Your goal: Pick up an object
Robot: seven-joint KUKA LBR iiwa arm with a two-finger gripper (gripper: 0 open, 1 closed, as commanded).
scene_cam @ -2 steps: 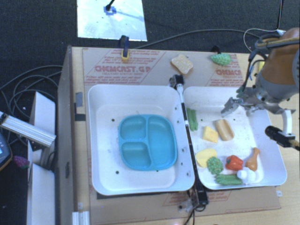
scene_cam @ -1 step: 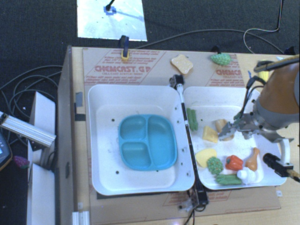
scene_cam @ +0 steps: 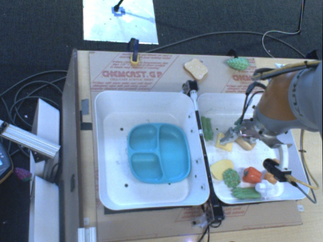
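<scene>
In the right bin [scene_cam: 222, 107], the gripper [scene_cam: 233, 134] sits low over a yellow wedge [scene_cam: 224, 143], just right of the green pepper strip [scene_cam: 206, 127]. Whether its fingers are spread or closed on the wedge I cannot tell.

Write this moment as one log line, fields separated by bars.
arm: over right bin | gripper: low, beside yellow wedge | lift: not yet
</scene>
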